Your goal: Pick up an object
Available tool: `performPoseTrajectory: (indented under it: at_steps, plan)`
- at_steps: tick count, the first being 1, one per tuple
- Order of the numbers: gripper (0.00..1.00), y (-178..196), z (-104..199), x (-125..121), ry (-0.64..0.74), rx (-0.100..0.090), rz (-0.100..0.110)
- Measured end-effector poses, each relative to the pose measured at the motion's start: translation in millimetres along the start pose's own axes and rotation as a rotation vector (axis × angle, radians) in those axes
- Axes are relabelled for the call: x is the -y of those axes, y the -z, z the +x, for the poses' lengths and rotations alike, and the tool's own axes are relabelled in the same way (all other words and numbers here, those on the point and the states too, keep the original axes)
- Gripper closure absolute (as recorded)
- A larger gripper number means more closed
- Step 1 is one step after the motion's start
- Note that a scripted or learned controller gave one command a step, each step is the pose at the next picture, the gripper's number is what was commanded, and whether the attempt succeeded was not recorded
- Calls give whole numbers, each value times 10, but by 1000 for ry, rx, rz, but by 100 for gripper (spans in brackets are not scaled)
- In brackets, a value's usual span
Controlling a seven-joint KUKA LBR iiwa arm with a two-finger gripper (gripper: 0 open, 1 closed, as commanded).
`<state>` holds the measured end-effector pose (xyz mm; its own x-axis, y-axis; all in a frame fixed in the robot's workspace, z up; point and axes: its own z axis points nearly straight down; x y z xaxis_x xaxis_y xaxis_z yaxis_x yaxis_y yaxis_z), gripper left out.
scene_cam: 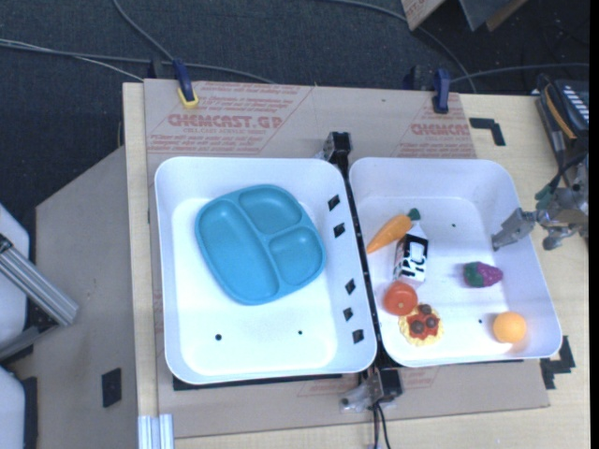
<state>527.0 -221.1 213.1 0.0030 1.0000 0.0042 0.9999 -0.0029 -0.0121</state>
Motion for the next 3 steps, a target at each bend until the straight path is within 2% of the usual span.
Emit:
performPoseTrajectory:
  at_steps: [1,3]
  plan:
    - [0,58,3,-28,3,3,-11]
    - [0,-1039,126,-130,4,0,-6]
